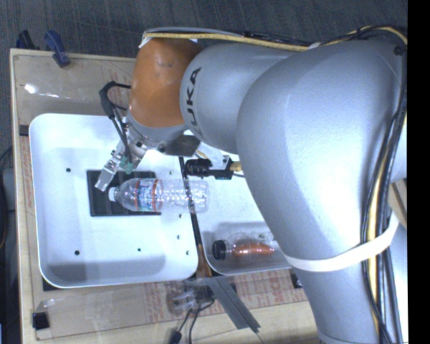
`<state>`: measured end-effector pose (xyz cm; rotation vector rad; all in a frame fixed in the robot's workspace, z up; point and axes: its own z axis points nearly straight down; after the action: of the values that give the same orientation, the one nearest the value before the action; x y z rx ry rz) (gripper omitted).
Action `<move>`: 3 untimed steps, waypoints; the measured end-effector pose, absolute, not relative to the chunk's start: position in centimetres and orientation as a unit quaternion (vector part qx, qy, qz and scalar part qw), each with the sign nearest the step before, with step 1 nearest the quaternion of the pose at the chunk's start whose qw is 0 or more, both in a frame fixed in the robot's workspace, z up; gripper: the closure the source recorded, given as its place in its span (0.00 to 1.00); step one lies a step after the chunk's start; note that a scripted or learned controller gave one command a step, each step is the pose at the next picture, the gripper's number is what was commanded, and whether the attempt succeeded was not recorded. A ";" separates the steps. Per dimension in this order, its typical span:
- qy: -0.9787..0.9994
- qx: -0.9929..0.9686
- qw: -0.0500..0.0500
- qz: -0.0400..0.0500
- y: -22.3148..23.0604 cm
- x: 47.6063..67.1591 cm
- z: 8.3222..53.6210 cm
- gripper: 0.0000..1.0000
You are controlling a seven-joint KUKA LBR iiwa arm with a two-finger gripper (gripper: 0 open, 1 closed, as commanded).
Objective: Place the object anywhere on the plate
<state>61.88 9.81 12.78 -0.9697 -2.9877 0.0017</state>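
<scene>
We see the claw [109,172] low over the left bin [57,256], at the upper left corner of a dark plate [104,208] that lies flat on the bin floor. Its pale fingers [104,178] point down and to the left, and they look drawn close together, but at this size and slant we cannot tell whether they are open or shut. Nothing shows between them. The tips seem to lie over the plate's corner; whether they touch it we cannot say.

Just beside the claw, to its lower right, a clear water bottle [161,195] lies on its side. Its cap end rests over the plate, close to the fingertips, while its body stretches right, reaching across toward the divide between the two bins. It carries a label with red and blue near the neck. We cannot tell whether claw and bottle touch.

In the right bin [233,270] a second bottle [245,249], with amber contents and a dark cap, lies on its side, well apart from the claw. The grey arm [308,156] with its orange band [158,84] covers most of that bin.
</scene>
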 end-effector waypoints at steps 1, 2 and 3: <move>-0.998 -0.069 -0.002 0.000 10.7 63.3 12.3 0.00; -0.996 0.084 -0.001 0.000 15.8 62.0 11.9 0.00; -0.993 0.116 -0.003 -0.002 10.5 65.1 9.6 0.00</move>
<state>65.12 10.46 9.58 0.3647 -3.1269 -0.0048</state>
